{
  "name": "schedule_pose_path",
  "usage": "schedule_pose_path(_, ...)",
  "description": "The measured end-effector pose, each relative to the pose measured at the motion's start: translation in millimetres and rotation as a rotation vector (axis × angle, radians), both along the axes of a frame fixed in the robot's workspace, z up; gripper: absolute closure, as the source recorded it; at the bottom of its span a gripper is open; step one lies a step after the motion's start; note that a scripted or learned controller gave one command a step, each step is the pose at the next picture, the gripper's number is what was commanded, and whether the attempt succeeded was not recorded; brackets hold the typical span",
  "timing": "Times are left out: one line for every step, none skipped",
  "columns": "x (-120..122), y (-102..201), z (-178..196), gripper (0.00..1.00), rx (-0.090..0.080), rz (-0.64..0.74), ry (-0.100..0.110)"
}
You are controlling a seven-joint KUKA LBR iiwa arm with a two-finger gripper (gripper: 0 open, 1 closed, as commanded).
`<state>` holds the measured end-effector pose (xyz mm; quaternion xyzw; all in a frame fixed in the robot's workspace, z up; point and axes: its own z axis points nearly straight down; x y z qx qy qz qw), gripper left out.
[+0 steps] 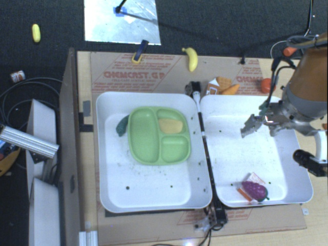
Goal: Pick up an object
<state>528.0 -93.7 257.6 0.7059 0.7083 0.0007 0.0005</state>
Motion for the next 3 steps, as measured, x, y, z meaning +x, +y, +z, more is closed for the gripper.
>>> schedule_pose_path(78,-32,-135,0.00,-0.003,-0.001,-0.004)
schedule_pose_path(76,-31,-120,1.00,-0.001,-0.002,-0.003)
schedule_pose_path(93,36,-70,1.00,0.000,0.007,-0.005)
